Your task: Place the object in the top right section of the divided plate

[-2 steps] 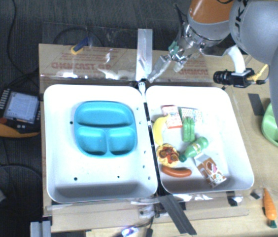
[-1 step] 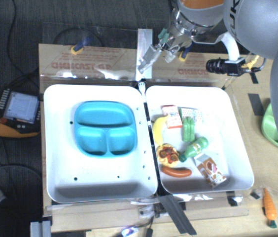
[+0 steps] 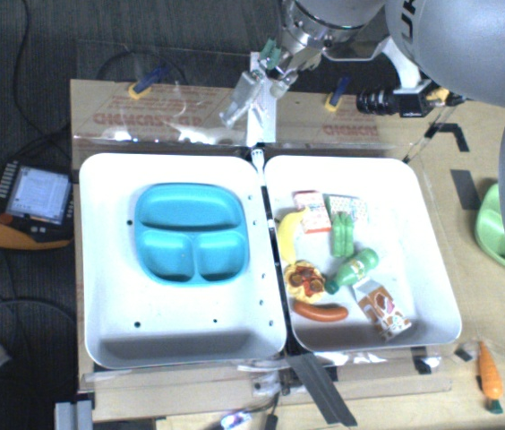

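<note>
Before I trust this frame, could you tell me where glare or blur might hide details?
Camera view: glare streaks the clear plastic sheet behind the bins; the white bins' rims wash out bright; the end effector looks soft and blurred; the blue divided plate and the toy food stay sharp.

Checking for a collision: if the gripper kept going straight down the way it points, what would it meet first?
Probably the ridge where the two bins meet, right below the gripper; depth is hard to judge from this slant.
</note>
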`<state>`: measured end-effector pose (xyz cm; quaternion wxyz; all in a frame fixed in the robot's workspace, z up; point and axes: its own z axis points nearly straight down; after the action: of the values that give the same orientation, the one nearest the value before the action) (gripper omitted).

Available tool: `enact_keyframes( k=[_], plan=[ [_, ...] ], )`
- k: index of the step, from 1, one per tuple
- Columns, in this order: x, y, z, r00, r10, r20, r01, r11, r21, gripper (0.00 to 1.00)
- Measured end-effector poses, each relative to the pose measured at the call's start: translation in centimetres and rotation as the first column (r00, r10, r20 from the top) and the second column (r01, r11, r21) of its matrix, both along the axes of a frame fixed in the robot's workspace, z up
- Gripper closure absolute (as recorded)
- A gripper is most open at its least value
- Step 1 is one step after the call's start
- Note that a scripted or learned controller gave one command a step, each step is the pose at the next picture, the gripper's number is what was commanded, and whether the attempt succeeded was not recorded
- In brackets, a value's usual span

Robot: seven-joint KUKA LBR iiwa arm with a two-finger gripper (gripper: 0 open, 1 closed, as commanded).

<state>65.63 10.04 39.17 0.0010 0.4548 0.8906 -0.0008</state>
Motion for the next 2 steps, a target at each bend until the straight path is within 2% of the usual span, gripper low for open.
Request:
enact_keyframes(
  k=[1, 2],
  plan=[
    [1.1, 4.0, 1.0, 0.982, 0.188, 0.0, -0.188, 0.982, -0.001, 0.0],
    [-0.8, 9.5, 4.2, 0.999, 0.033, -0.001, -0.033, 0.999, 0.002, 0.0]
  ],
)
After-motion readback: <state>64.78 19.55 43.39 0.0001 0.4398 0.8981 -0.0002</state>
